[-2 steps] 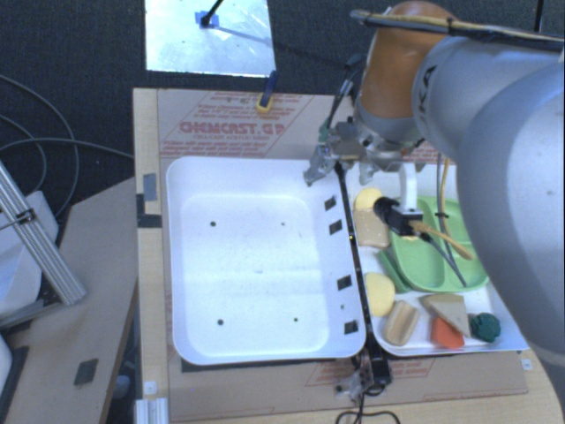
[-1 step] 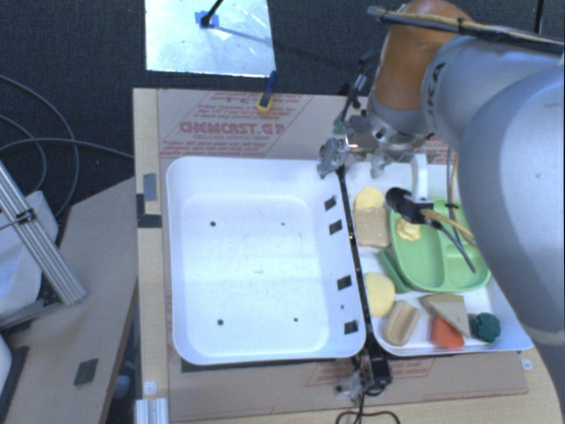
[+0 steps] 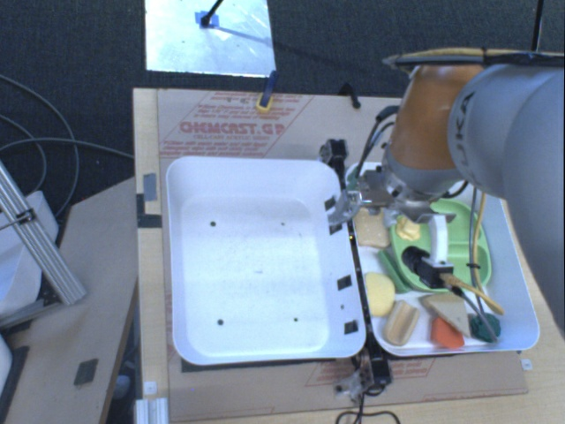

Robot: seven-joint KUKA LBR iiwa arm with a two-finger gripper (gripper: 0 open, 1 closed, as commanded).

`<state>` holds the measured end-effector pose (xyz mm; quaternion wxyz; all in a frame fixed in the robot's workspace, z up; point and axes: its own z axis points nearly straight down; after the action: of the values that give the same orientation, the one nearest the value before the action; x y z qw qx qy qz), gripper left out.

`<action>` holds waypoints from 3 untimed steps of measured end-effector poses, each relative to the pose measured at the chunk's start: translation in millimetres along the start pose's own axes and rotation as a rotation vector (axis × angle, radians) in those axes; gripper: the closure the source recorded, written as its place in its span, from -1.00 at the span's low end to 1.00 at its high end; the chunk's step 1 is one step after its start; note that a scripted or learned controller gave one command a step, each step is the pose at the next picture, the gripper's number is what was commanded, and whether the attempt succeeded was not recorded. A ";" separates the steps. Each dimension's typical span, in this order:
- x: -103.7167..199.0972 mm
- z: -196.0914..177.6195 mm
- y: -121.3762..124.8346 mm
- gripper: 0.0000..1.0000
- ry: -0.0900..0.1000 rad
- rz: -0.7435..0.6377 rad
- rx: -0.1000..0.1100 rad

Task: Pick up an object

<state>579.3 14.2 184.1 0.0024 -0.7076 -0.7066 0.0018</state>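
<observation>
our end effector (image 3: 402, 208) sits low over the upper part of the right bin (image 3: 521, 321), at the centre right of the frame, under the grey arm (image 3: 512, 122) with its orange band (image 3: 424, 113). we cannot tell how the end effector is set, since the wrist hides it from us.

below it in the right bin we see a jumble of things: a green tray-like piece (image 3: 468, 237), a small pale yellow lump (image 3: 407, 229) just under the wrist, a tan slab (image 3: 371, 230) against the bin's left wall, a round yellow object (image 3: 380, 293), a tan block (image 3: 401, 321), an orange piece (image 3: 447, 333) and a dark green-tipped brush (image 3: 484, 325) near the lower edge.

the left bin (image 3: 181, 237) fills the middle of the frame, on the counter (image 3: 238, 122).
</observation>
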 end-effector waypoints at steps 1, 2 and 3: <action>-67.8 -1.9 70.8 -1.00 -0.004 0.000 -0.015; -136.4 44.8 58.4 -1.00 -0.002 0.004 -0.005; -154.5 94.3 29.7 -1.00 0.005 -0.003 -0.024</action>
<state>608.2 -140.3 89.5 -0.0042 -0.7067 -0.7075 -0.0087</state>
